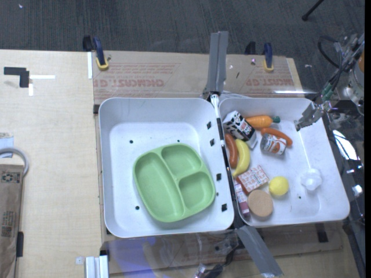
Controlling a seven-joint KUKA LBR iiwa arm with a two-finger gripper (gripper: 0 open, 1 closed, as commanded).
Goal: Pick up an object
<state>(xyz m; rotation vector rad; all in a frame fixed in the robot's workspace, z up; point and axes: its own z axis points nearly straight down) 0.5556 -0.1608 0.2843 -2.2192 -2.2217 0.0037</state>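
Observation:
The right bin [324, 207] holds several small objects along its left side: a black-and-white carton [239, 125], an orange carrot [258, 121], a small can [272, 145], a banana [242, 157], a red-and-white packet [253, 179], a yellow lemon [279, 186] and a round tan disc [260, 204]. A pale translucent object [311, 180] lies toward the bin's right. My gripper [308, 117] hangs over the bin's far right corner, to the right of the carrot and the can and apart from them. Nothing shows in its grasp.
The left bin [116, 155] carries a green divided plate [174, 182]. A grey divider [217, 62] runs between the bins. The arm [348, 91] with its cables enters at the right edge. A brown paper bag [8, 210] lies on the bench at far left.

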